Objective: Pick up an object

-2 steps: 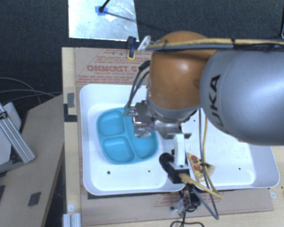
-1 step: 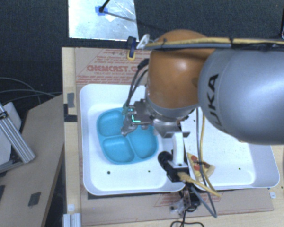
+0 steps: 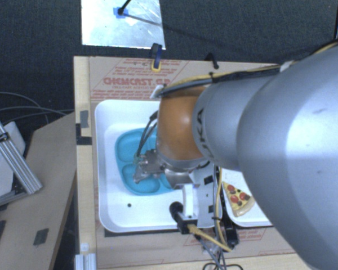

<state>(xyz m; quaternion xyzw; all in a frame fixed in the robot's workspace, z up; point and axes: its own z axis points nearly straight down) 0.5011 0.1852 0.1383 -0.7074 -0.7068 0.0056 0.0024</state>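
Note:
A light blue, rounded object [image 3: 129, 162] lies in the left white bin [image 3: 110, 207]. The arm's wrist reaches over this bin from the right, and the gripper [image 3: 142, 172] hangs low over the blue object's right side. The wrist and its cables hide the fingertips. In the right bin, a toy pizza slice [image 3: 238, 198] lies near the front, partly hidden by the arm.
The grey arm with its orange band [image 3: 177, 125] covers most of the right bin [image 3: 253, 221]. Cardboard [image 3: 135, 77] lies under both bins. A shiny sheet [image 3: 121, 16] sits at the back. Metal rails [image 3: 11, 156] stand on the left.

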